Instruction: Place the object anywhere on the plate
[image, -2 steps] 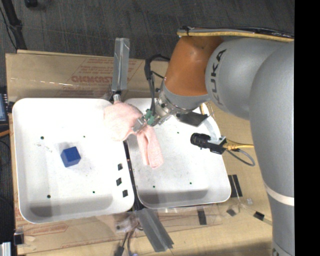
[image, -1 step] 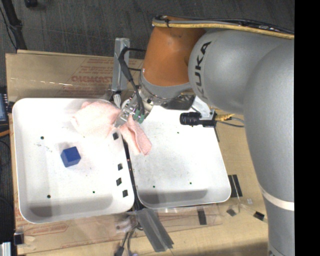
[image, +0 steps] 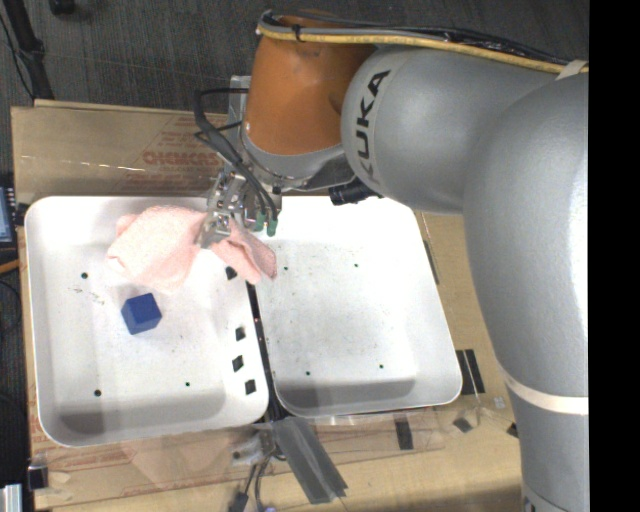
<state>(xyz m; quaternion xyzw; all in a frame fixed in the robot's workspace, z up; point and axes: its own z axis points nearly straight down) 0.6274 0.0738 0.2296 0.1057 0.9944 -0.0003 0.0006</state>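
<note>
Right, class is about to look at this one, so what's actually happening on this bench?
A grey KUKA arm reaches in from the right, its gripper low over the inner edge of the left bin. A pink cloth lies crumpled at the back of that bin, one corner draped across the divide toward the right bin, right under the gripper. A blue cube sits apart, nearer the front.

The pink cloth (image: 170, 250) looks soft and fluffy, like terry towel, with a matt and rough surface. The blue cube (image: 142, 312) looks smooth and matt, maybe foam or plastic. Both white bins (image: 60, 400) seem to be smooth plastic with a slight shine, and the right one carries small dark specks. The arm's grey shell (image: 480, 120) is smooth and semi-glossy; its orange band (image: 290, 90) shines also. The tool (image: 235, 215) looks like bare metal. The worktop (image: 100, 150) looks like brown cardboard, matt.
</note>
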